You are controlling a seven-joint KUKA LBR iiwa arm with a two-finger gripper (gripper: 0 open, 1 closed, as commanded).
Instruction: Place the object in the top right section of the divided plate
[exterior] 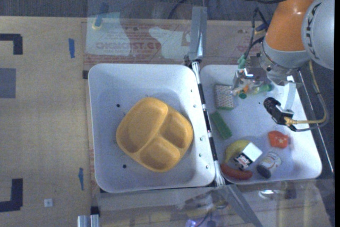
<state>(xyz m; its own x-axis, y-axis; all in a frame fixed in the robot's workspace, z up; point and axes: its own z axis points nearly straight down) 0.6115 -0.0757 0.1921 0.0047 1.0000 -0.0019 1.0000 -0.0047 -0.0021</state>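
The divided plate [154, 134] sits mid-bin, clear of walls; claw [243, 82] state unclear.

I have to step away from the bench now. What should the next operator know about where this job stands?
Gripper: over the upper left part of the right bin, above a small checked block. Whether its fingers are open or shut can't be made out, and nothing can be seen held.
Yellow divided plate: in the left bin, all sections bare.
Right bin also holds a green block, a yellow ball, a red piece and a small can.
Done: nothing placed yet.
Left: pick an object, carry it over, set it in the plate's top right section.
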